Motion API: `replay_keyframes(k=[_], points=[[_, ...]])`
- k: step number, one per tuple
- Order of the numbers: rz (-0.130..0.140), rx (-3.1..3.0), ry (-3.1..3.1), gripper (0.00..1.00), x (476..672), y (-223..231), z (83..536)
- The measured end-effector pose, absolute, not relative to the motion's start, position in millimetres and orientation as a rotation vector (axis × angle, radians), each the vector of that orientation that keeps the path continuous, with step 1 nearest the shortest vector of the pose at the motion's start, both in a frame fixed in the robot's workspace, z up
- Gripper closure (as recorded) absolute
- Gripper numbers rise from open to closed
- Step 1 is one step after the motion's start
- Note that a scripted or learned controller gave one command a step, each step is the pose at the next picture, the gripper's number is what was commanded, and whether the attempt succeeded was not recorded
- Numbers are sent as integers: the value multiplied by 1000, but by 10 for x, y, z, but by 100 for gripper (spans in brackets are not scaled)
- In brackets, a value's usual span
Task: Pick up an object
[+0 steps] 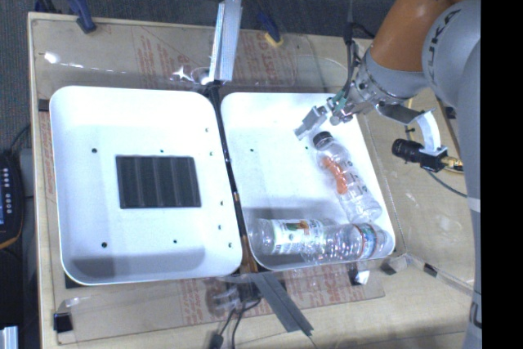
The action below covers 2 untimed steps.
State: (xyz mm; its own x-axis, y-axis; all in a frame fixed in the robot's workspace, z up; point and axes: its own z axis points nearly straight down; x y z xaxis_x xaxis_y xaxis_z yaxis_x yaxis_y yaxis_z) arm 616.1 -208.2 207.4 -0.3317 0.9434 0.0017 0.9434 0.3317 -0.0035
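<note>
Two clear plastic bottles lie in the right bin [261, 135]. The small bottle [345, 177], with an orange label, lies along the bin's right wall, its dark cap pointing to the far end. The larger bottle [320, 239], with a white and green label, lies on its side along the bin's near wall. My gripper [315, 124] hangs low over the right bin's far right part, just above and beside the small bottle's cap. Nothing shows held in it.
The left bin [82, 143] has a dark ribbed rectangle [158, 181] on its floor. An upright grey bar [225, 41] stands behind the seam between the bins. Blue clamps [80, 11] hold the bench's far edge. A black cable connector [413, 151] hangs right of the right bin.
</note>
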Motion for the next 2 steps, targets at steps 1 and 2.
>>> replay_keyframes(k=[1,2], points=[[2,-1751,-2605,0,6419,-2069,1104],[1,-1710,-2638,0,6301,-2099,2039]])
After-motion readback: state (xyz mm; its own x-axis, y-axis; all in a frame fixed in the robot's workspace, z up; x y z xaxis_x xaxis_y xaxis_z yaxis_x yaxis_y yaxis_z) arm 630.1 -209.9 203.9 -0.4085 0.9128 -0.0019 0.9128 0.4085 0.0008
